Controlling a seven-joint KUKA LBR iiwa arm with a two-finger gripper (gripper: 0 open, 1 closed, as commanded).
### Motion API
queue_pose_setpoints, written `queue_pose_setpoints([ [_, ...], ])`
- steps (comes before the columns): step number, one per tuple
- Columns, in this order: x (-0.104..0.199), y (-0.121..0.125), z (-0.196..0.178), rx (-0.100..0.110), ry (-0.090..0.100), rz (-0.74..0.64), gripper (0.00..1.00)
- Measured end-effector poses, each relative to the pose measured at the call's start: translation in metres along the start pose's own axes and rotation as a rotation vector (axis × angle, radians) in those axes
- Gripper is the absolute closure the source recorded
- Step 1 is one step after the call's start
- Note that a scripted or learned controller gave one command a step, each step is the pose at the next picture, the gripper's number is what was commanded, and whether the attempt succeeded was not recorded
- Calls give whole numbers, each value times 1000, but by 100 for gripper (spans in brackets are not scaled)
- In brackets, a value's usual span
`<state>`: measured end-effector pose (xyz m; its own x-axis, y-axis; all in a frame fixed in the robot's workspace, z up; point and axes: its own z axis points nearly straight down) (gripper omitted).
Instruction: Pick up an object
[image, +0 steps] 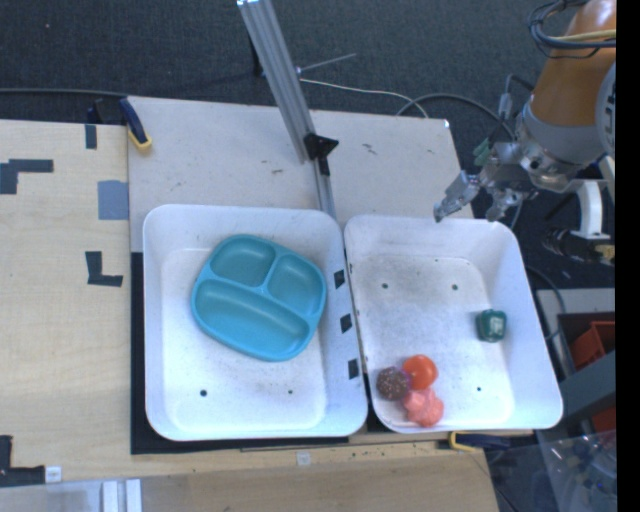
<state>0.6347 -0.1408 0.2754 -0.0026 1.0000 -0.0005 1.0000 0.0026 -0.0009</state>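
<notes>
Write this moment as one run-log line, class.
end effector: open, holding nothing, above right bin's far rim | right bin: green block, three small items | left bin: blue plate

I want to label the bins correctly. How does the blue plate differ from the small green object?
The blue plate is large, flat, with compartments, in the left bin. The small green object is tiny, compact, in the right bin, near its right wall. Both lie apart from other items, untouched.

Open floor across the right bin (440, 300), small objects (412, 385) clustered at its near edge.
</notes>
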Motion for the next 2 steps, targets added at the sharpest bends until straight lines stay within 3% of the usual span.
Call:
queue_pose_setpoints([
  [1,0,0,0,0,0,0,0],
  [2,-5,0,63,6,0,1,0],
])
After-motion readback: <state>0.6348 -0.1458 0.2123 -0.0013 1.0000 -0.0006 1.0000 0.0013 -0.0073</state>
